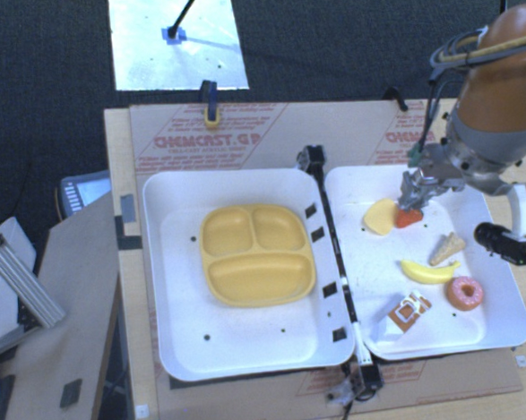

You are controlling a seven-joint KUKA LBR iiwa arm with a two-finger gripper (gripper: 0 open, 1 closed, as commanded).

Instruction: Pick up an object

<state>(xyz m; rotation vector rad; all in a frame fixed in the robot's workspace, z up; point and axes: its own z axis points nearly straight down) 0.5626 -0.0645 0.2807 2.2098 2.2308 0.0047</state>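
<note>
A small red object (410, 218), rounded and glossy, lies in the right-hand shallow white plastic bin (500, 327), near its far edge, with the two-finger grey metal gripper (412, 199) directly over it. The gripper's tips come down onto the red object's top; whether they are spread apart or closed around it cannot be told from this slanted overhead view, and the object rests low against the bin floor. Just beside the red object, on its left and touching it or nearly so, sits a pale yellow rounded wedge (381, 216). The grey arm with its orange band (504, 62) reaches in from the right.

Nearer the camera in the same bin, a small yellow toy banana (427, 271) lies on its side, with a tan wedge-shaped piece (445, 249) just beside its right end. A pink-frosted toy doughnut (466, 294) lies near the banana's right tip. A small orange-and-white box-like item (407, 313) sits toward the bin's front left corner.

The left-hand shallow white plastic bin (178, 345) holds a yellow three-compartment plastic tray (255, 254), lying flat at its centre. Both bins rest side by side on a brown cardboard sheet (240, 134) printed with red lettering.
</note>
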